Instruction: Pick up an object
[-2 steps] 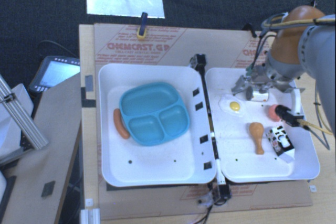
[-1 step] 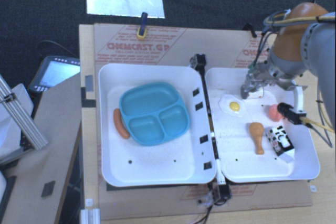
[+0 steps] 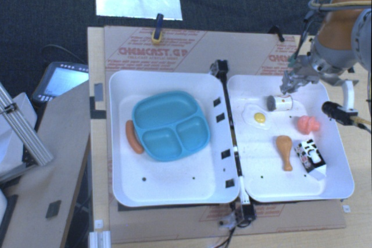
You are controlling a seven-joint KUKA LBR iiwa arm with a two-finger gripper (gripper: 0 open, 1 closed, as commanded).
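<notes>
Objects: five in right bin (image 3: 334,183), two left, gripper (image 3: 287,88) grip possibly unclear.

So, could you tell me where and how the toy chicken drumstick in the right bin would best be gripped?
Probably across the narrow shaft of the drumstick, just below its rounded meaty end. It lies flat and roughly upright in the view, so coming straight down with the fingers closing from left and right suits it. The milk carton sits close on its right, so a grip toward the upper part leaves more room.
</notes>
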